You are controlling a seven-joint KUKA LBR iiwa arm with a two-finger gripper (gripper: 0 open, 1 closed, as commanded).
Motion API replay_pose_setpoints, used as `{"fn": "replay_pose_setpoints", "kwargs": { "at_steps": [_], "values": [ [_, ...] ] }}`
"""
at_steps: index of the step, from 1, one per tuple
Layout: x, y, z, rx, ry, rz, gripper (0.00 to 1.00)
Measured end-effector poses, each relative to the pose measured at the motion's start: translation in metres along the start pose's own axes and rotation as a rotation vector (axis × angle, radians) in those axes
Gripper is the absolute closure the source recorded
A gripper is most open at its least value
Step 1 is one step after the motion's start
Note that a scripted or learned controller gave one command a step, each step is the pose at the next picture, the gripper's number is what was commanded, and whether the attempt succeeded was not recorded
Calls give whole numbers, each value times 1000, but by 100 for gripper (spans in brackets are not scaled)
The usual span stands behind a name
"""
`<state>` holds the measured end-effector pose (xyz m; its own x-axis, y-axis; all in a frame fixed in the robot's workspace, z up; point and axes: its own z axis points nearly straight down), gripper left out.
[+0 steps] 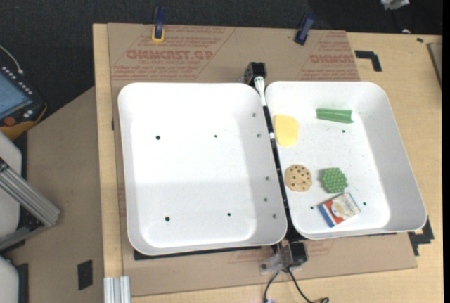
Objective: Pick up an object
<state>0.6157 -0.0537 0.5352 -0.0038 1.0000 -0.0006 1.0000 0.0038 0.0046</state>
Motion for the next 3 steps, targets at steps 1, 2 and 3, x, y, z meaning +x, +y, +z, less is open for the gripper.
{"fn": "replay_pose_setpoints", "kwargs": {
  "at_steps": [1, 2, 3],
  "values": [
    [25, 16, 0, 0, 0, 1, 100],
    [56, 27, 0, 0, 0, 0, 100],
    [103, 44, 1, 0, 2, -1, 100]
  ]
}}
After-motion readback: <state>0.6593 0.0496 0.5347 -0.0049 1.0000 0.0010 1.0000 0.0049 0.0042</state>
